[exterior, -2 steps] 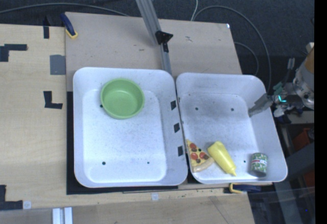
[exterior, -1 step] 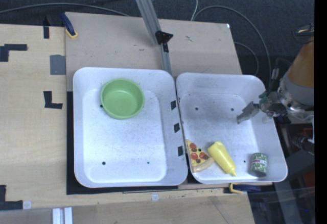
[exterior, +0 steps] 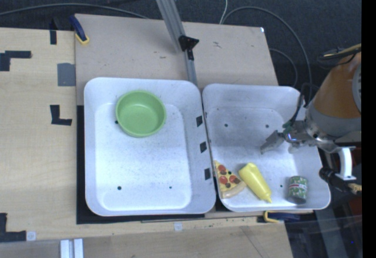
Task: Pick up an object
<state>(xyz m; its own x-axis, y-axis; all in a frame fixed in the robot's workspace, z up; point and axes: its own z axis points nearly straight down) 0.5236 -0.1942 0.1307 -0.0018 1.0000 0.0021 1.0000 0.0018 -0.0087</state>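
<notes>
Along the near edge of the right bin (exterior: 247, 95) lie three things in a row: a pizza slice (exterior: 227, 178) by the left wall, a yellow bottle (exterior: 255, 181) just beside it, tilted with its tip toward the near right, and a green can (exterior: 297, 188) in the near right corner, apart from the bottle. Farther in, the jaws (exterior: 271, 143) hang over bare bin floor, above and clear of all three; they look spread a little, pinching nothing. The left bin (exterior: 141, 174) holds a green bowl (exterior: 140, 113) in its far left part. The worktop (exterior: 35, 92) stretches beyond.
</notes>
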